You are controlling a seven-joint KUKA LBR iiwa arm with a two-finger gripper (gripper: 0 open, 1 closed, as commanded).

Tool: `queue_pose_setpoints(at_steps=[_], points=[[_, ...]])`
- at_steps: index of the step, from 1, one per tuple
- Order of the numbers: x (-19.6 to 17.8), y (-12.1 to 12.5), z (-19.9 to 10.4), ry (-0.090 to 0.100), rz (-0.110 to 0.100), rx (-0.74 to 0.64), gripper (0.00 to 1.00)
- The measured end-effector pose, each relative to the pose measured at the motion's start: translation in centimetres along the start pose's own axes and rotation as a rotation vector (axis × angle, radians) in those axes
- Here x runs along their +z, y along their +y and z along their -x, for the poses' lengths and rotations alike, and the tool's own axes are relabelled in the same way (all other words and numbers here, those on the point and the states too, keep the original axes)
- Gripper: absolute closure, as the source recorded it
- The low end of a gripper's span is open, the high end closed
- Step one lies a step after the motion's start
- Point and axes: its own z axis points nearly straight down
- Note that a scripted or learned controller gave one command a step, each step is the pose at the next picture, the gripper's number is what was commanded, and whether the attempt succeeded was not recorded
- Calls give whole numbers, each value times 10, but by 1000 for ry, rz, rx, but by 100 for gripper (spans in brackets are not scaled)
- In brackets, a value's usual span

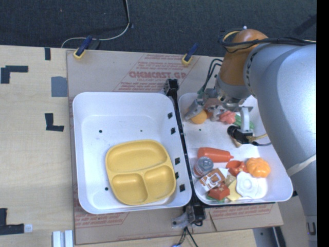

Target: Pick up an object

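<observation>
Two shallow white plastic bins sit side by side: the left bin point(87, 138) holds a pale yellow divided plastic tray point(140, 170). The right bin point(275, 181) carries an orange toy carrot point(214, 154), an orange toy pumpkin point(257, 167), a white fried-egg toy point(250, 185) and a small yellow-orange round fruit point(199, 117). The grey arm point(288, 96) bears an orange band point(237, 60). The bench point(31, 153) is light wood with black marks.
</observation>
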Motion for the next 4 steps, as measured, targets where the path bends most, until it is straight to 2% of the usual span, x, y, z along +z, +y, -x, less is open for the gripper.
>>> queue_pose_setpoints(at_steps=[2,4], points=[[-11,1,-5,1,6,-2,0],[0,0,-3,-1,0,0,0]])
